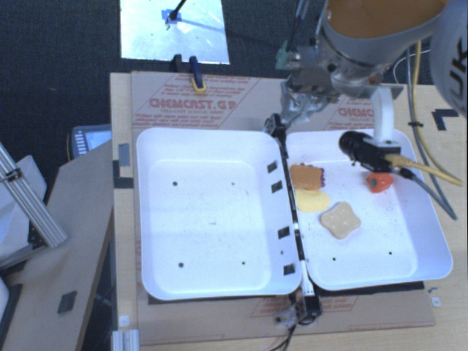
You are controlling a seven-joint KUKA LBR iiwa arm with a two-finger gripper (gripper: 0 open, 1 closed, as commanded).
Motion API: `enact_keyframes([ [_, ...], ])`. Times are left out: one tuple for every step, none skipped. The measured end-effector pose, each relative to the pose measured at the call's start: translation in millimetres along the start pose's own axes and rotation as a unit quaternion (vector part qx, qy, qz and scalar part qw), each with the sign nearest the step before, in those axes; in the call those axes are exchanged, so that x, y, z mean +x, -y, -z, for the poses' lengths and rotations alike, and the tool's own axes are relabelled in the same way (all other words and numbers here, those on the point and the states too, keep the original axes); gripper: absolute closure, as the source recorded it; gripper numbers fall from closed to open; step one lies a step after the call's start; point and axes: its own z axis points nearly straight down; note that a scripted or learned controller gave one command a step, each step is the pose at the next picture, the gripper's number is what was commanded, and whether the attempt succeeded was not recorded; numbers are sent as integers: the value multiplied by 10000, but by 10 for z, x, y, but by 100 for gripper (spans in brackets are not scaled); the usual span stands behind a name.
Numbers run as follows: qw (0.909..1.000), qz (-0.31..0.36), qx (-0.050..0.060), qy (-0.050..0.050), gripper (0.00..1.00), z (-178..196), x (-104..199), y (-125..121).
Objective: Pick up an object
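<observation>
Gripper hangs above the right bin's far-left corner, arm reaching steeply down; finger state cannot be told.

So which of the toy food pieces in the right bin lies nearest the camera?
The tan bread-slice-shaped piece; it lies lowest in the view, below the flat yellow piece, the orange-brown square piece and the small red-orange piece.

Single fixed camera above my bench, looking down at slant. Both white bins in frame: left bin centre-left, right bin toward right. My arm enters from upper right, close under lens, large and cropped by top edge. Dark floor visible beyond far bench edge.
</observation>
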Motion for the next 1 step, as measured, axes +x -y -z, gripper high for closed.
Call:
enact_keyframes([
  [10000, 1, -16, -6, 100, 101, 738, -631],
])
